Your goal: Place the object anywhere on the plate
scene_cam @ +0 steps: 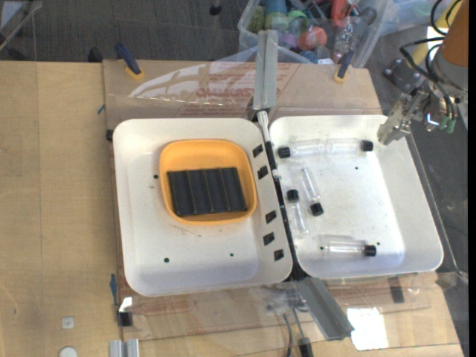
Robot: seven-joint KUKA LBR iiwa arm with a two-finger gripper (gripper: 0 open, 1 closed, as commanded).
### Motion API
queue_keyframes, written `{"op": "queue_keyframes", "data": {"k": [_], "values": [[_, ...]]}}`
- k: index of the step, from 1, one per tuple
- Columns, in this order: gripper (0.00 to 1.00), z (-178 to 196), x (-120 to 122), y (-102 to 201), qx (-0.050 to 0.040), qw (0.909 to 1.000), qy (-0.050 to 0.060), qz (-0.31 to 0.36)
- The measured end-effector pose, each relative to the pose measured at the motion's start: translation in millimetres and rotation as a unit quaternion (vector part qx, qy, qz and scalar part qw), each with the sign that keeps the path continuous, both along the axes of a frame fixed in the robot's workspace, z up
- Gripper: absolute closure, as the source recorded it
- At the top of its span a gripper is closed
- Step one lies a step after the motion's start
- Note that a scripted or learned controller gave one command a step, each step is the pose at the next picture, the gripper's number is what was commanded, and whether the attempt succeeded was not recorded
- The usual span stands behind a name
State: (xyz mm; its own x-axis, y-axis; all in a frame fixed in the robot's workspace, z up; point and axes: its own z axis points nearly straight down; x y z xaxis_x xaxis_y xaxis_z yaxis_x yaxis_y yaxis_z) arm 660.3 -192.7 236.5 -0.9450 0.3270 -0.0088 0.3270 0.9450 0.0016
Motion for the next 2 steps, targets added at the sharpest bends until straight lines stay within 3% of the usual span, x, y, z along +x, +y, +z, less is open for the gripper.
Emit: {"op": "queue_keyframes", "data": {"k": [1,2], "values": [[1.0,-12.1,-2.7,-11.2,0.0007,0.9947,0.003,0.103],[1.0,-7.9,3.6,-15.8,-0.001,0.9905,0.0,0.138]]}}
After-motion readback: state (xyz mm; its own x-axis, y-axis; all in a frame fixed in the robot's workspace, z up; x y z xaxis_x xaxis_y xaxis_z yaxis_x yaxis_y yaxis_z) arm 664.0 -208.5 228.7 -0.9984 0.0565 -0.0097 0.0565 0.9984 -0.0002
